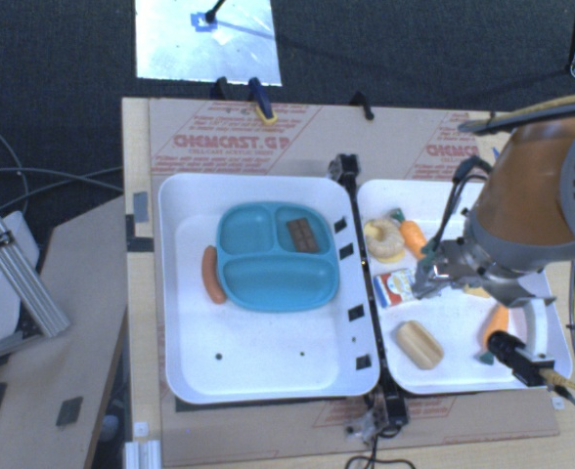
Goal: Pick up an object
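Nearest the camera in the right bin (552, 355), a tan bread roll (420, 344) is lying flat, its long axis running from 10 o'clock to 4 o'clock. At 3 o'clock from the roll, an orange carrot (496, 324) is lying beside the arm's black fitting, its length running from 1 o'clock to 7 o'clock.

Further in, the gripper (430, 279) is hanging over the middle of this bin, with the grey and orange arm (532, 203) reaching in from 3 o'clock. Whether the gripper is open or closed cannot be told. A red and white packet (392, 287) is lying flat just at 9 o'clock from the gripper tip, its long axis running roughly from 9 o'clock to 3 o'clock, one end disappearing under the gripper. Nothing is showing as gripped.

Beyond it, a pale ring-shaped pastry (382, 238) is resting near the bin's inner wall, with a second carrot (414, 235) touching it at 3 o'clock, pointing from 11 to 5.

In the left bin (268, 369), a sausage (210, 274) is lying along 12 to 6 beside a blue divided plate (273, 281), which is holding a brown chocolate bar (302, 234).
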`<state>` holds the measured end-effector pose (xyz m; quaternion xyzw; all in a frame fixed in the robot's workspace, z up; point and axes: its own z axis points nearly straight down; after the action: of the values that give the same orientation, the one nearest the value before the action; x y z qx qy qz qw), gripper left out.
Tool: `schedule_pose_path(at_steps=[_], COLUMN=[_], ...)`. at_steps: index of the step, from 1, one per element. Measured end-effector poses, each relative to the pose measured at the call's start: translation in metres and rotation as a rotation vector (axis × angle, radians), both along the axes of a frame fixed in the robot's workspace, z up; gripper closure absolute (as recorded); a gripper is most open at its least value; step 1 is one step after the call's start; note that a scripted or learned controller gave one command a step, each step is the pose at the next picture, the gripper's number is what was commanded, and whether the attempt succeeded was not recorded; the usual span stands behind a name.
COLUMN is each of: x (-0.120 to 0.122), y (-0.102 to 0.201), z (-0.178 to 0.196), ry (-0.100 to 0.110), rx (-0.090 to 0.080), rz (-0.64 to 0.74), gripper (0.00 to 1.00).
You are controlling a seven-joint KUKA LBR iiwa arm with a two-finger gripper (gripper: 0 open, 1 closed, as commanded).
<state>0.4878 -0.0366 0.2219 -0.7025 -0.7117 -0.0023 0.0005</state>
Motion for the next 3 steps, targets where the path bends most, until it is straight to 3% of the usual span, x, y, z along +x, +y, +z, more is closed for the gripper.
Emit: schedule_pose_path(at_steps=[1,3], x=[-0.002,-0.001], y=[-0.092,0.021], z=[0.010,-0.010], ry=[0.000,0.002], rx=[-0.008,-0.001], rz=[-0.019,-0.002], gripper=[1.00,1.00])
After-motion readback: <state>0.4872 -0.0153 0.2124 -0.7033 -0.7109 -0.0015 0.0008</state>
